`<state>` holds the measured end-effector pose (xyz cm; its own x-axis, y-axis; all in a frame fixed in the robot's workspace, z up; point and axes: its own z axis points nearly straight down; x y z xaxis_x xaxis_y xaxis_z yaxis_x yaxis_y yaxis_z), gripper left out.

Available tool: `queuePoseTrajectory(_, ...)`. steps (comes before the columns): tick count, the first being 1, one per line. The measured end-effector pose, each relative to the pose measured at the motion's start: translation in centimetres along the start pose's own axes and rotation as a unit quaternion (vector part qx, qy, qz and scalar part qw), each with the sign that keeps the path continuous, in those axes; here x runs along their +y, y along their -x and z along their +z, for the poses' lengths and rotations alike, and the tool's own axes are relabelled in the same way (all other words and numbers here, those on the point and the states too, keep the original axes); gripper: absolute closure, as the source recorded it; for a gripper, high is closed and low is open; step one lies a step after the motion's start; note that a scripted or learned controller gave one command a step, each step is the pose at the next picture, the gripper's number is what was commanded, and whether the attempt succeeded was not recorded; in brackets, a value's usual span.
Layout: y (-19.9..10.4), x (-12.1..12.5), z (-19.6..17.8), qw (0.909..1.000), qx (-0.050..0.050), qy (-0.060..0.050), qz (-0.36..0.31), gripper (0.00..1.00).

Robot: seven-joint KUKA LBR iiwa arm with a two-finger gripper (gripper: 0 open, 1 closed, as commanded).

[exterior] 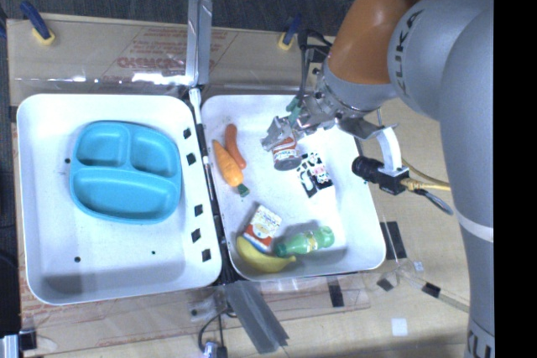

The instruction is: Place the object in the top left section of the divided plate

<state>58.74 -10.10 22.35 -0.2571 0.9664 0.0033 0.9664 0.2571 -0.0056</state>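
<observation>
The blue divided plate [126,172] lay in the left bin [50,264]. In the right bin [357,251], the hand [281,134] reached down from the arm [394,38], touching a small can [286,155] with a red-and-white label; its finger spread could not be told.

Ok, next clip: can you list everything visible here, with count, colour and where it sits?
divided plate: 1, light blue, three sections, in the left bin
bins: 2, white, side by side on the bench
carrots: 2, orange, upper left of the right bin
small can: 1, red and white label, middle of the right bin, just below the gripper
black-and-white packet: 1, right of the can
banana: 1, yellow, near edge of the right bin
green bottle: 1, lying beside the banana
small carton: 1, white with red and orange print, above the banana
clamps: 2, blue, on the bench's far edge
arm: 1, grey with orange band, from the right
gripper: 1, over the right bin
</observation>
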Motion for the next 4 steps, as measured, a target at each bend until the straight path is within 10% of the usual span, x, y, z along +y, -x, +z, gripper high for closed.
queuePoseTrajectory(2, -14.2, 10.9, -6.6, 0.9984, -0.002, 0.003, -0.057, 1.00)
queuePoseTrajectory(3, -16.3, 11.4, -2.8, 0.9991, -0.002, 0.000, -0.043, 1.00)
queuePoseTrajectory(4, -25.8, 13.9, -3.0, 0.9992, -0.002, 0.002, -0.040, 1.00)
